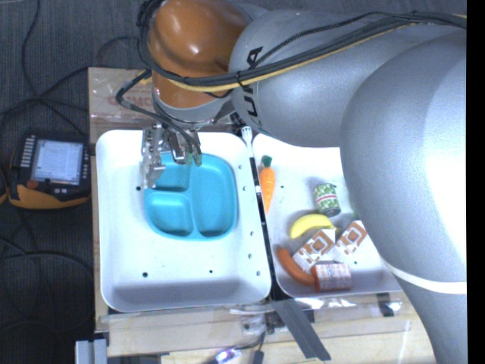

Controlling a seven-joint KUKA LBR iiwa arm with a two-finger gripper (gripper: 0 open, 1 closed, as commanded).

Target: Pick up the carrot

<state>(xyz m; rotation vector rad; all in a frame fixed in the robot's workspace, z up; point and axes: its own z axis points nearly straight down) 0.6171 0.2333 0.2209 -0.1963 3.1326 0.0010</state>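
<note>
The carrot [267, 186], orange with a green top, lies in the right bin [303, 154] against its left wall, pointing towards the front. My gripper [173, 160] hangs over the left bin [121, 226], above the back left corner of a blue divided plate [198, 203]. Its fingers [152, 165] stand open with nothing between them. The carrot is well to the gripper's right, across the wall between the bins.
In the right bin lie a green can [327, 197], a banana [311, 224], two small cartons [315, 247], a sausage [292, 266] and a red-labelled can [332, 276]. The arm's grey body covers the right bin's far side. A pendant [51, 167] sits off the bench at left.
</note>
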